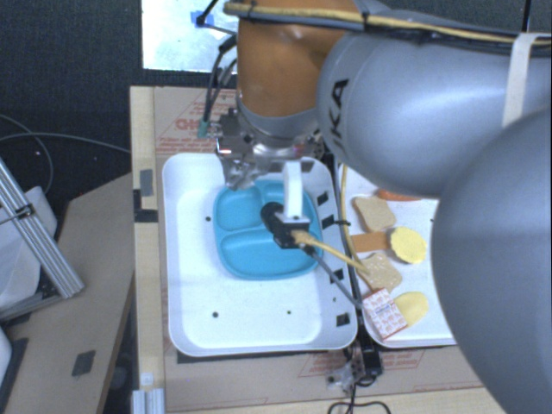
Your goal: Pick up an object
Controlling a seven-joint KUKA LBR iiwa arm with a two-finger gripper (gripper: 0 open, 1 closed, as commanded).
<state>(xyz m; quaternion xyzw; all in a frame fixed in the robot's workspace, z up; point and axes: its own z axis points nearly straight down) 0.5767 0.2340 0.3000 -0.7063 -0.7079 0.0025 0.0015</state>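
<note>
A blue divided plate (259,248) lies in the left white bin (194,317). My gripper (266,185) hangs low over the plate's far edge, under the orange band of the arm (289,50). One white finger (294,192) reaches down on the plate's right side, and the other finger (239,174) sits at its far left corner. They stand apart, so the gripper is open, and I see nothing held between them. A black fitting (280,224) with a yellowish cable hangs over the plate.
The right bin (431,339) holds tan bread-like pieces (373,214), a yellow disc (408,245), a yellow lump (412,304), a red and white packet (385,311) and an orange item (398,195). The grey arm covers much of that bin.
</note>
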